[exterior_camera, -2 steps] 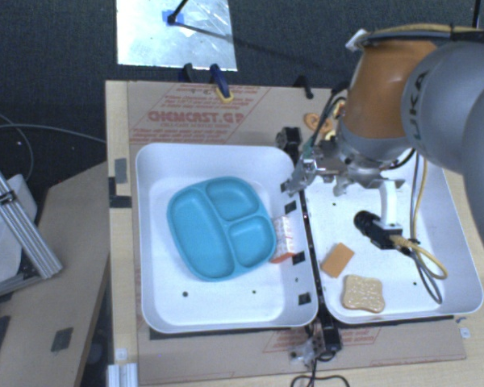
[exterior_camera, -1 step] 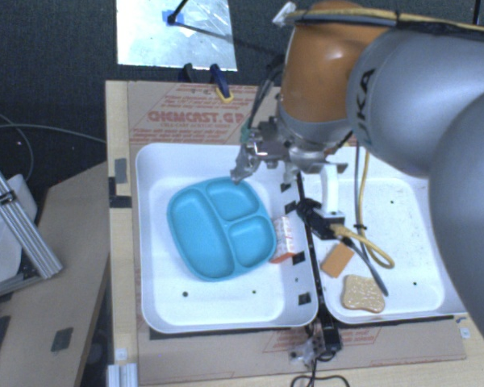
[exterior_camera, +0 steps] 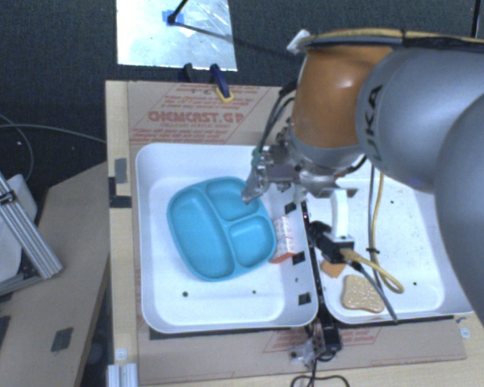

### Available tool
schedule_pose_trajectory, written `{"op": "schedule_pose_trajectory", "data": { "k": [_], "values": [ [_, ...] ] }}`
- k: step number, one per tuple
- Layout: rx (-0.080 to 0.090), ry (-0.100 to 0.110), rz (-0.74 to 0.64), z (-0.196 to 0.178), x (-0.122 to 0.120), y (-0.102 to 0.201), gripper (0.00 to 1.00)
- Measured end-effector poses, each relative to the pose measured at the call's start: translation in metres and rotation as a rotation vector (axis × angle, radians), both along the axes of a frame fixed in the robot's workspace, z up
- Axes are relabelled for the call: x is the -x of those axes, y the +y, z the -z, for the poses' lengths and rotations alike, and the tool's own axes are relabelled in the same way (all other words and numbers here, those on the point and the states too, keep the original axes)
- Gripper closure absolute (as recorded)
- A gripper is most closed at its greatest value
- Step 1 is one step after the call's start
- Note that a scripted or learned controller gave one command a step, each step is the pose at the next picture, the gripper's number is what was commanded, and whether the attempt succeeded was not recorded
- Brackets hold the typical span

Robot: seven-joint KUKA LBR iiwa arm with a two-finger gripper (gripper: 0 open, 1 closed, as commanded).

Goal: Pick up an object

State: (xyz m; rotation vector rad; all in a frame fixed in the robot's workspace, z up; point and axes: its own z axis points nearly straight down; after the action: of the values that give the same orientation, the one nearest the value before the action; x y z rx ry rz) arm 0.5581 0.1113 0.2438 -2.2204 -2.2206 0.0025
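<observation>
Left bin (exterior_camera: 157,297), tool (exterior_camera: 255,185) above plate (exterior_camera: 218,228)

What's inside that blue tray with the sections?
The blue tray shows three bare compartments with nothing lying in them. The tool hangs over its upper right edge, hiding that corner.

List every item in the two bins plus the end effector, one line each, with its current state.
blue divided tray: lying flat in the left bin, right side up, compartments bare.
small packet: against the left bin's right wall, beside the tray.
tan flat piece: lying in the right bin, near its front.
end effector: low over the tray's upper right rim; grip not discernible.
</observation>
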Motion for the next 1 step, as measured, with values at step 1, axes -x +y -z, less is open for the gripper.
{"op": "schedule_pose_trajectory", "data": {
  "k": [1],
  "values": [
    [0.002, 0.003, 0.003, 0.0631, 0.0048, -0.0406, 0.00]
  ]
}}
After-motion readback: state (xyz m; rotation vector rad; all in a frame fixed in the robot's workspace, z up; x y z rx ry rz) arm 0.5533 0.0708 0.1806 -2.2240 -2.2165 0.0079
